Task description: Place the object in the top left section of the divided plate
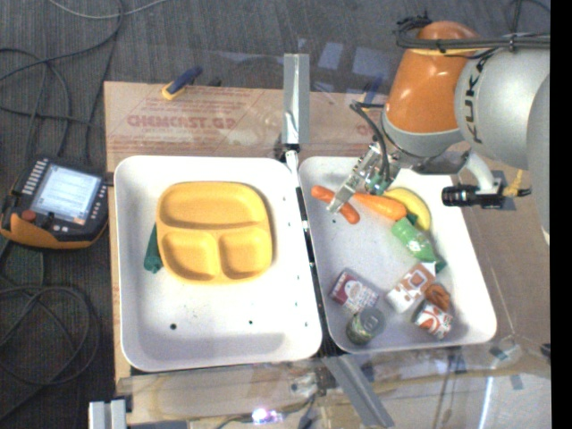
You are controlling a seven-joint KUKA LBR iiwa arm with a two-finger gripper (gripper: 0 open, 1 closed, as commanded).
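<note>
A yellow divided plate (214, 229) lies in the left bin (179, 329), with one wide section at its far side and two smaller ones at its near side. All its sections look bare. My gripper (342, 199) hangs low over the far left corner of the right bin (474, 329). It is right over a small orange carrot (350, 213) that lies slantwise there. A second carrot (382, 206), a yellow banana (415, 207) and a green object (414, 238) lie just to the right of it.
A green item (152, 250) pokes out from under the plate's left edge. Several small packets (356, 289) and a dark can (364, 326) sit at the near side of the right bin. A teach pendant (58, 202) lies left of the bench.
</note>
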